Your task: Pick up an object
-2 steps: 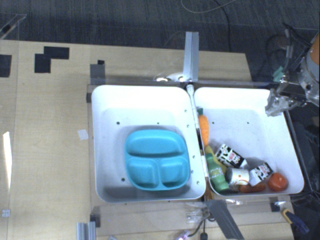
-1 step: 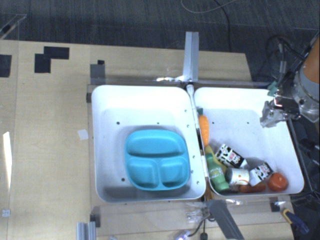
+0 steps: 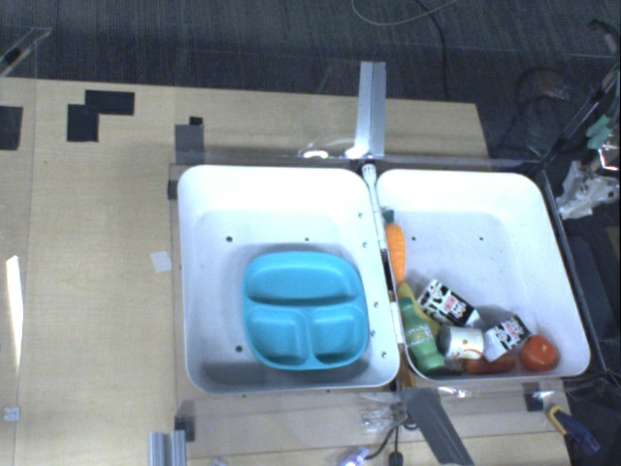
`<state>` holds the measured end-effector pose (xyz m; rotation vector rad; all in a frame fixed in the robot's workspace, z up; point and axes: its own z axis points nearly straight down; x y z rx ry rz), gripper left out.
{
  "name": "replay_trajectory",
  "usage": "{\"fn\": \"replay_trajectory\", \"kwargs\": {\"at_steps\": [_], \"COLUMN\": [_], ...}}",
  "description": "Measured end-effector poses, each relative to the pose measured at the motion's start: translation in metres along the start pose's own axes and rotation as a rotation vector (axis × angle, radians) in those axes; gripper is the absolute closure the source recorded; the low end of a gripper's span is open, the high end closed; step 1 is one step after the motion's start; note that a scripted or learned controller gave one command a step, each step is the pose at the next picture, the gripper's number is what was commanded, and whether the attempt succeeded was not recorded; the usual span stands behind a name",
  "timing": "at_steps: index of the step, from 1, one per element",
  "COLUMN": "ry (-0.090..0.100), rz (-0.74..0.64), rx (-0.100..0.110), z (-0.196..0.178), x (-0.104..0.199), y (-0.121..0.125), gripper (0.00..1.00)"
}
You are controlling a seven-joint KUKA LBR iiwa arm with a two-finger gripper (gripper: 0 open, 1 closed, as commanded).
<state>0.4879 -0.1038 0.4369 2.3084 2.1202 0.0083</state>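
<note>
The right bin (image 3: 485, 216) holds a cluster of small items along its left wall and front edge. An orange carrot (image 3: 394, 248) lies against the divider. Below it a green bottle (image 3: 419, 335) lies on its side. A black-and-white cow-patterned carton (image 3: 446, 304) rests beside it, with a white cup (image 3: 464, 341), a second cow-patterned carton (image 3: 506, 336) and a red tomato (image 3: 539, 353) near the front right corner.
The left bin (image 3: 223, 212) holds a blue divided tray (image 3: 306, 307) at its front. A metal post (image 3: 372, 105) rises behind the divider between the bins. Cables and equipment (image 3: 582, 163) sit to the right of the bench.
</note>
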Motion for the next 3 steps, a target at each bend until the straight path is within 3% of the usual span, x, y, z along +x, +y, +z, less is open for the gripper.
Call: {"fn": "replay_trajectory", "kwargs": {"at_steps": [1, 2, 3], "ry": [0.001, 0.0, -0.001], "rz": [0.152, 0.112, 0.506], "rx": [0.004, 0.0, 0.006], "z": [0.063, 0.0, 0.083], "x": [0.035, -0.006, 0.011], "y": [0.038, 0.003, 0.024], "gripper": [1.0, 1.0, 1.0]}}
